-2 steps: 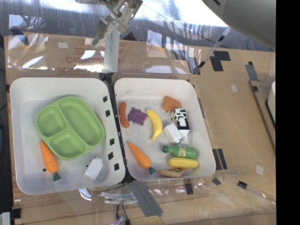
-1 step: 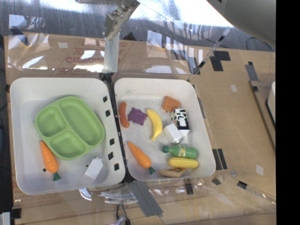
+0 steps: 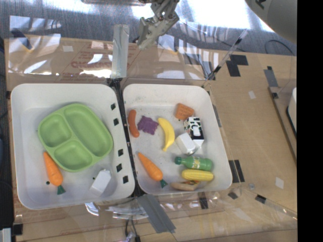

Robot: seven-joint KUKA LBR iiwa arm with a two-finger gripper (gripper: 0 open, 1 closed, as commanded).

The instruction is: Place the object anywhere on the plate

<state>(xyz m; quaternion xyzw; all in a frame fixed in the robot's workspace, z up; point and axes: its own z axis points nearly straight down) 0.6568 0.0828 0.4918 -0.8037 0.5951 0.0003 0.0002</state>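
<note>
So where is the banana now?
In the right bin, the banana lies near the middle, between the purple piece and the white carton.

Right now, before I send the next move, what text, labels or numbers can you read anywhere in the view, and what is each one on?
"K" plus part of a second letter, cut off by the frame: dark lettering on the grey robot arm.
Reddish print on the cardboard panel behind the bins: too blurred to read.
Label on the green bottle: too small to read.
Black patches on the milk carton: a pattern, not text.
</note>
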